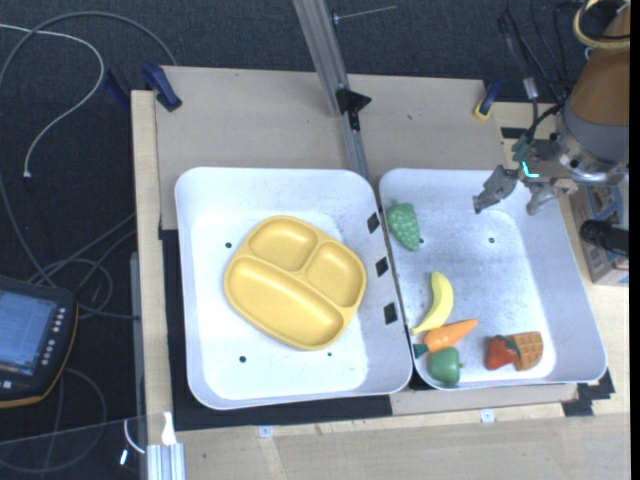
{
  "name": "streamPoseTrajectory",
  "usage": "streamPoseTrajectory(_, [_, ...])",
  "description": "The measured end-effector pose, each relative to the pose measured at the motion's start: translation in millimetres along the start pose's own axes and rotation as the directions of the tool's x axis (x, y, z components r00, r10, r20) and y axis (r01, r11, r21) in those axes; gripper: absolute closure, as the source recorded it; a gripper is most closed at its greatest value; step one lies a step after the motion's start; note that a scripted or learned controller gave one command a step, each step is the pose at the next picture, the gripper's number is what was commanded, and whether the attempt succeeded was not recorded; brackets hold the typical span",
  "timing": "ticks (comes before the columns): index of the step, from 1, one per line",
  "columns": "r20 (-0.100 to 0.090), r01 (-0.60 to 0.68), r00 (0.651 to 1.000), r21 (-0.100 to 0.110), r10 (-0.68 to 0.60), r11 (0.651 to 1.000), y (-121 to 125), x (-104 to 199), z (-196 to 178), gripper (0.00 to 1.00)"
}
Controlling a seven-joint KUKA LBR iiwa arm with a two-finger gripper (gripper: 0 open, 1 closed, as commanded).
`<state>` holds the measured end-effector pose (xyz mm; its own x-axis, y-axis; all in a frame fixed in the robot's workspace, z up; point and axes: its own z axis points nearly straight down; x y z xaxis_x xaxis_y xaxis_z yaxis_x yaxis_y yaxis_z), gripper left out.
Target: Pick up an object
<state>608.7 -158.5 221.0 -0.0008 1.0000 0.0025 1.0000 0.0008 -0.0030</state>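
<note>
Jaws first: mine (pixel 512 196) hang spread apart in the upper right of the frame, over the top edge of the right bin (pixel 560 268), with nothing between the fingers, one grey finger (pixel 490 192) slanting down to the left and the other to its right. Nothing is settled yet as to which thing I take, and every candidate lies well away from me. The green grape bunch (pixel 404 224) sits against the left wall of that bin, to my left and a little lower in the frame; if I go for it, I judge the wall could foul one finger, and the lumpy cluster could squirm out as I close. The banana (pixel 435 303) lies lower, near mid-frame, and below it the carrot (pixel 449 335) touches or nearly touches a green vegetable (pixel 444 366) in the bin's lower left corner; closing there I might pinch two at once, or nudge one and grip neither. A red and orange piece (pixel 515 351), which I cannot name, stands apart near the lower right, probably the freest approach. Smooth toy food on a slick white floor may skid from a closing finger. Further out, the yellow divided plate (pixel 295 282) in the left bin (pixel 200 268) is broad and flat, a poor fit for me. Around both bins runs the tabletop (pixel 250 118).
</note>
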Motion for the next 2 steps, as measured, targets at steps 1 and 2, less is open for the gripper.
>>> streamPoseTrajectory(1, [0.001, -0.001, 1.0, 0.003, 0.001, 1.0, 3.1, -2.7, 43.2, 0.0])
streamPoseTrajectory(2, [0.0, 0.0, 1.0, 0.004, 0.0, 1.0, 1.8, -0.5, 85.7, 0.0])
